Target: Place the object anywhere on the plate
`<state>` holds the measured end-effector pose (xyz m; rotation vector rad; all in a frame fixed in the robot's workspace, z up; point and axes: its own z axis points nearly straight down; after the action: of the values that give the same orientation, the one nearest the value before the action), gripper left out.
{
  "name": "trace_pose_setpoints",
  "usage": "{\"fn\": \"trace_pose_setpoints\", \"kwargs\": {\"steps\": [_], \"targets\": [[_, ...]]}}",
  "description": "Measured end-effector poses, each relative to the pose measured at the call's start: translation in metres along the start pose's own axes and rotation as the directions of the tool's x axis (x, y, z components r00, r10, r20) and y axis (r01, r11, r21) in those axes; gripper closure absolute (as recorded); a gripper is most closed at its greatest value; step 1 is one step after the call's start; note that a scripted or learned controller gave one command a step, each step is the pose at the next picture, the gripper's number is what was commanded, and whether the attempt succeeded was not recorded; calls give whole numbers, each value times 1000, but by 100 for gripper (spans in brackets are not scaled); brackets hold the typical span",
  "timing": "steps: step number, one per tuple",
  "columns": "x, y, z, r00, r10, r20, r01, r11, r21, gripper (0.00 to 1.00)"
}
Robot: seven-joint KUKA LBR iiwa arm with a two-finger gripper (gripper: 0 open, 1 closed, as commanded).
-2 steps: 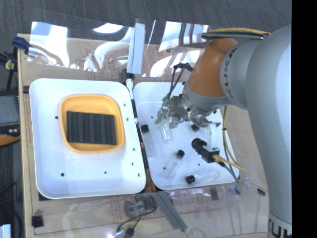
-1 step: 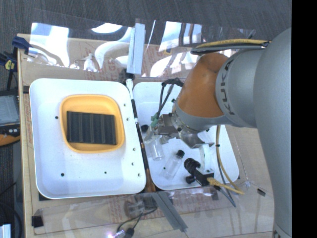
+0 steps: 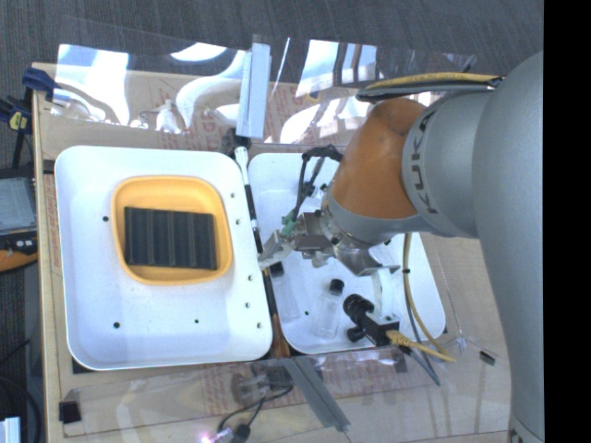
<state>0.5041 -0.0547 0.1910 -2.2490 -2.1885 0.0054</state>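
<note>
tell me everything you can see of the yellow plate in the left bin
The yellow plate is a rounded square with a raised, glossy yellow-orange rim that looks like plastic. Its centre holds a dark grey rectangular insert with parallel ridges running top to bottom in the camera view. It lies flat on the floor of the left white bin, in the upper middle part, apart from the bin's walls. Nothing rests on it, and the gripper is off to its right, near the seam between the bins, not touching it.
</note>
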Motion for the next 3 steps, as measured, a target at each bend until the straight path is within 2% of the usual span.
{"fn": "trace_pose_setpoints", "kwargs": {"steps": [1,2,3], "targets": [[63,7,0,973,-231,1,231,973,-3,0],[5,34,0,969,-247,0,247,969,-1,0],[17,115,-35,959,-284,1,284,959,-4,0]]}}
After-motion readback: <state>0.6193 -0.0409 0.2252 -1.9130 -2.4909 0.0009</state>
